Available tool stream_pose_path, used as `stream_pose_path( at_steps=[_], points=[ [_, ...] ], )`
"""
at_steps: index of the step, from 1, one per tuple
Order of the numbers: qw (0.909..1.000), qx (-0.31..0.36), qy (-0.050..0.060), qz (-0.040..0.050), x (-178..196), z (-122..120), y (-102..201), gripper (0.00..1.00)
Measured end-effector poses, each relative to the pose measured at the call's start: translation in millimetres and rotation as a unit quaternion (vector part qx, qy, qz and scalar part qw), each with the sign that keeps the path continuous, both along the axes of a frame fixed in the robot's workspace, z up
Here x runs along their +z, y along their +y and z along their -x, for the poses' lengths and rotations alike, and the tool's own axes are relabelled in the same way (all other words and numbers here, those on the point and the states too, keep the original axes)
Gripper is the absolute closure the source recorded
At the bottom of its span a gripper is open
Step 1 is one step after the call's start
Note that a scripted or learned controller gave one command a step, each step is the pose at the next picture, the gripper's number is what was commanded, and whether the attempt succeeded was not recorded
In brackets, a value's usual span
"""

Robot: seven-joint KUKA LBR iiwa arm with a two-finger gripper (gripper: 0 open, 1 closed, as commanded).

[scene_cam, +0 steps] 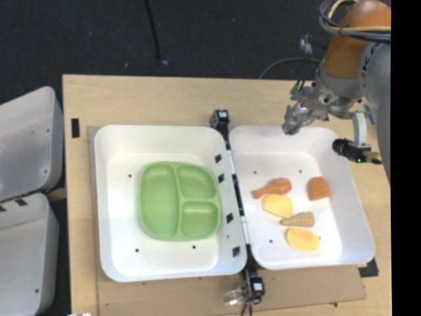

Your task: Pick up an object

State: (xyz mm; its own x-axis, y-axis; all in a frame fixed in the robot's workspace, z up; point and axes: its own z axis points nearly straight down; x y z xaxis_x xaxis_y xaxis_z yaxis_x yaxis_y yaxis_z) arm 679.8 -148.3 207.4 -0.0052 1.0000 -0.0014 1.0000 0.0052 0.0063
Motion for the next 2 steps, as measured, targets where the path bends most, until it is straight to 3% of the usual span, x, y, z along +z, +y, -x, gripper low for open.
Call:
stream_pose_path(
  at_steps=[2],
  points=[
    [1.0000,0.000,0.003,-0.0013,26,18,100,1.00]
  ],
)
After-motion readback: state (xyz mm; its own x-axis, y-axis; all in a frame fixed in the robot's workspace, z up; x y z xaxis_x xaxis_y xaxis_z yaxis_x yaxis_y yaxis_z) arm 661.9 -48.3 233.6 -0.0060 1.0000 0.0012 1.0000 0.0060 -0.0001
